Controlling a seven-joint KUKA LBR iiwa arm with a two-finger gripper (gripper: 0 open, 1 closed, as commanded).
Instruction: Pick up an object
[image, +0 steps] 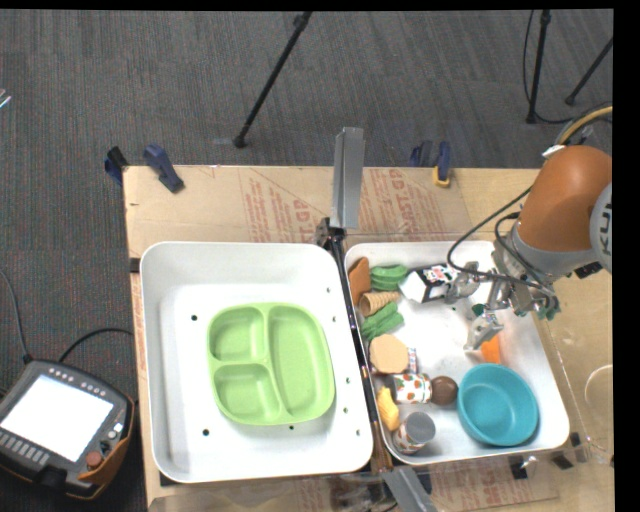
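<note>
My gripper hangs low over the right bin, on its right side, at the end of the grey arm with the orange band. Just under its tip lies a small orange object, partly hidden by it. I cannot tell whether the gripper touches it. A teal bowl sits just in front of the gripper. To its left are a white and black carton, green toy vegetables, a cone, a round tan piece, a small printed can and a brown ball.
The left bin holds a green divided plate. A yellow piece and a grey can lie at the right bin's front left. A metal post stands behind the bins. A handheld screen lies on the floor at left.
</note>
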